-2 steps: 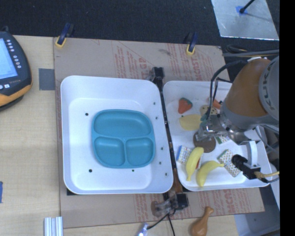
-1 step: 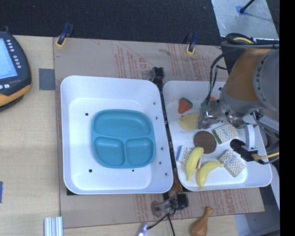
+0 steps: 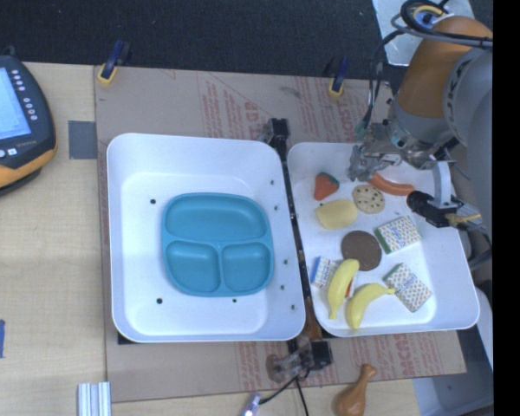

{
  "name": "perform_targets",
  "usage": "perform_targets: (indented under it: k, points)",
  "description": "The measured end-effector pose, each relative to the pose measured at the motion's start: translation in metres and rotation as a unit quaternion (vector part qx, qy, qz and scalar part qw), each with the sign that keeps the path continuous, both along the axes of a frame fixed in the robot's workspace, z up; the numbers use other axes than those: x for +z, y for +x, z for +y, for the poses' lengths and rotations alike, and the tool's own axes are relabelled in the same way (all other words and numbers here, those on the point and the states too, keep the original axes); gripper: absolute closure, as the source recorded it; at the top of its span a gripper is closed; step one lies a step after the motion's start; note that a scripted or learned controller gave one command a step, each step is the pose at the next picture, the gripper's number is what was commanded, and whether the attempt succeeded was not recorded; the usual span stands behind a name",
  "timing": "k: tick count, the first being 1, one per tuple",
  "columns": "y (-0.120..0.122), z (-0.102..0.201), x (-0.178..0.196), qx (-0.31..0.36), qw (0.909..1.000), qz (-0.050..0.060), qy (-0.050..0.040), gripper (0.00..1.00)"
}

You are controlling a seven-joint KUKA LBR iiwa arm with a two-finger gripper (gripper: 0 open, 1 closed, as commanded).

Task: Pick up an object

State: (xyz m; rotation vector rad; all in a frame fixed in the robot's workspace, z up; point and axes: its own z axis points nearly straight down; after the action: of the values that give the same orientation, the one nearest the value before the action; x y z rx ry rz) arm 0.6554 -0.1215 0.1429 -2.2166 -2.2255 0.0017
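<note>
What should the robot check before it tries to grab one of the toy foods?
1. Gripper is over the right bin: ok, it hangs at the far edge.
2. A target is near: ok, the cookie, the strawberry and the sausage lie just by it.
3. Something already held: cannot tell, the tip is too small and cluttered to read.
4. Room around the target: not ok, cookie, sausage and yellow lump sit close together.
5. Bananas out of the way: ok, they lie at the near end.
6. Blue plate in the left bin: ok, far from the arm.
</note>
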Motion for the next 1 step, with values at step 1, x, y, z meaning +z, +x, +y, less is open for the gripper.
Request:
perform_targets:
  k: [1]
  points:
    - [0.0006, -0.0918, 0.0151, -0.001, 1.0000, 0.000, -0.0003, 0.00]
